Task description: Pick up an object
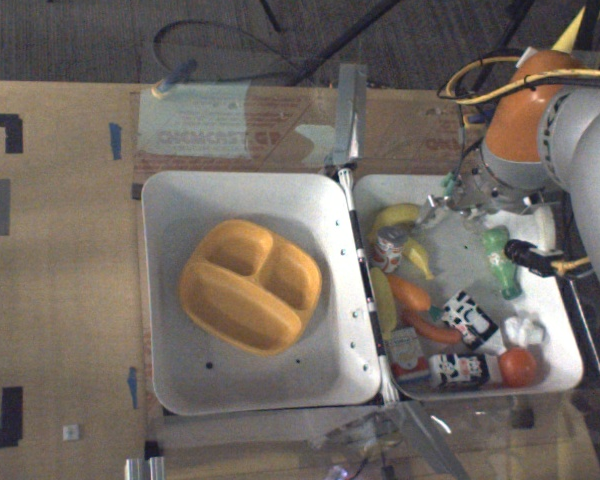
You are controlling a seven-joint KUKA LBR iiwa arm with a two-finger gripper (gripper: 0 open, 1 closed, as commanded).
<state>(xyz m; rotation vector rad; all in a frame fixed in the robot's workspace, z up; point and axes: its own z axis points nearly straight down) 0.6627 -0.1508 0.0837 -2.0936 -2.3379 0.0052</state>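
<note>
Bench: brown board (pixel 60 298) carried two shallow white bins side by side, with dark carpet and cables beyond its far edge.
Left bin (pixel 170 208): held an orange divided tray (pixel 250 285), lying slightly turned near the middle.
Right bin (pixel 565 353): crowded with small toys along its left and near sides.
Toys: a yellow banana (pixel 396 215) lay at the far left, a small can (pixel 388 249) just beside it, an orange carrot (pixel 412 294) nearer, a cow-patterned carton (pixel 469 319) near the middle, a second carton (pixel 459 369) at the near wall, a red tomato (pixel 518 367) at the near right corner, and a green bottle (pixel 500 260) toward the right.
Arm: grey with an orange band (pixel 528 108), it reached over the far right of the right bin.
Gripper (pixel 448 206): it hung at the far side of the right bin, between banana and green bottle; whether it was wide or narrow could not be told, and nothing was seen held in it.
</note>
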